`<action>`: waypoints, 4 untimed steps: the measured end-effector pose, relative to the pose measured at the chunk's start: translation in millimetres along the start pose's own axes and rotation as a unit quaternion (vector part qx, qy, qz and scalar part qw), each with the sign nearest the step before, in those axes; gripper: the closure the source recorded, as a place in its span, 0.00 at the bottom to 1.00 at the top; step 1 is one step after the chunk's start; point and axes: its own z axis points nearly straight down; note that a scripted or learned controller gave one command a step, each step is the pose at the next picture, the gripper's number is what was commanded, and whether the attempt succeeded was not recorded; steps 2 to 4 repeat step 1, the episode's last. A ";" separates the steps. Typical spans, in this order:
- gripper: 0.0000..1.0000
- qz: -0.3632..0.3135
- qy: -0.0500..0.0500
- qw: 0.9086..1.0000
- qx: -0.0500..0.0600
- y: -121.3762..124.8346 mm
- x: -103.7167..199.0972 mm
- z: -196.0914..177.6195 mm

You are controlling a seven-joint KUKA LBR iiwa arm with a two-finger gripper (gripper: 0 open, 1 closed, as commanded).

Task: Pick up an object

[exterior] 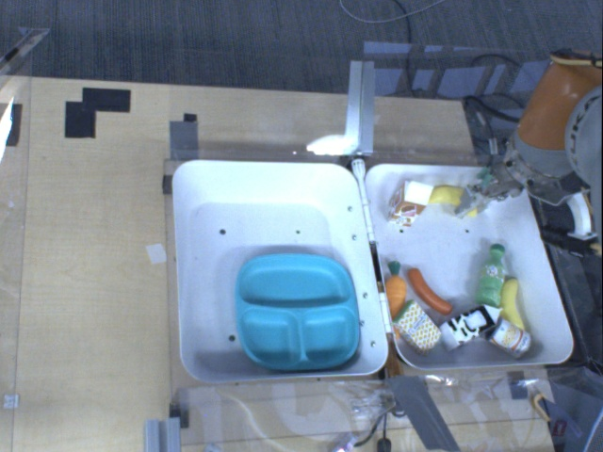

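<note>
The right bin (546,262) holds several small items. A white and red packet (408,202) and a yellow lemon (445,196) lie near its far edge. A green bottle (490,276), a banana (512,301), a red sausage (431,290), a carrot (397,295), a patterned can (417,328), a black-and-white cow toy (469,326) and a small jar (512,339) crowd its near half. My gripper (480,196) hangs low over the bin's far right part, just right of the lemon. Whether it touches anything is too small to tell.
The left bin (207,205) holds a blue divided plate (297,311) in its near half. A metal post (362,106) stands behind the joint between the bins. Cables run along the bench's right side near the arm (556,111).
</note>
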 end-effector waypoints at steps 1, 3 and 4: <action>1.00 0.044 -0.002 0.999 -0.008 16.9 54.6 -83.4; 1.00 0.044 -0.002 0.999 -0.008 16.9 54.6 -83.4; 1.00 0.044 -0.002 0.999 -0.008 16.9 54.6 -83.4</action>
